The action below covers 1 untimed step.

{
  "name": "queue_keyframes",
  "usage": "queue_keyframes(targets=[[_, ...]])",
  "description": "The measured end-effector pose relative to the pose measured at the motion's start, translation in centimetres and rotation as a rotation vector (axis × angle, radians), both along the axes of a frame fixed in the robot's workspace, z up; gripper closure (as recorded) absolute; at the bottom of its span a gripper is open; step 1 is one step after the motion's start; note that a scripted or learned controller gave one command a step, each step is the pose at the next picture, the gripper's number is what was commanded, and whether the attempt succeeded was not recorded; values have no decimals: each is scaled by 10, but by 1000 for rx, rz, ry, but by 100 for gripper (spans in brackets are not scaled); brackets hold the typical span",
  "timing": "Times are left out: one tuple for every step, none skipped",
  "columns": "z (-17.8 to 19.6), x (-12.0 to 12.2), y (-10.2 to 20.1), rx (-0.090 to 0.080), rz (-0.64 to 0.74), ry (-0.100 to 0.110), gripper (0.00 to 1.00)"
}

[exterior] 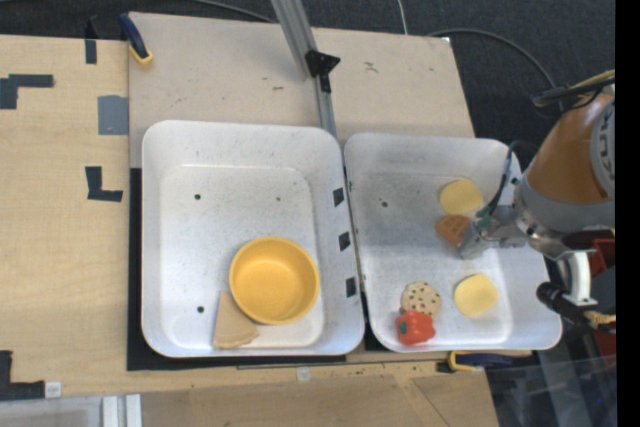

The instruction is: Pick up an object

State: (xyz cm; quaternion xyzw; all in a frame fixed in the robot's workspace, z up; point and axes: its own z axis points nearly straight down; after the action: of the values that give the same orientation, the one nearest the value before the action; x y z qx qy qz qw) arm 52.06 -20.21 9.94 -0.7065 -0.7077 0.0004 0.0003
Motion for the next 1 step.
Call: queue_keyframes(targets=[[45, 8, 1, -1, 0, -3, 100]])
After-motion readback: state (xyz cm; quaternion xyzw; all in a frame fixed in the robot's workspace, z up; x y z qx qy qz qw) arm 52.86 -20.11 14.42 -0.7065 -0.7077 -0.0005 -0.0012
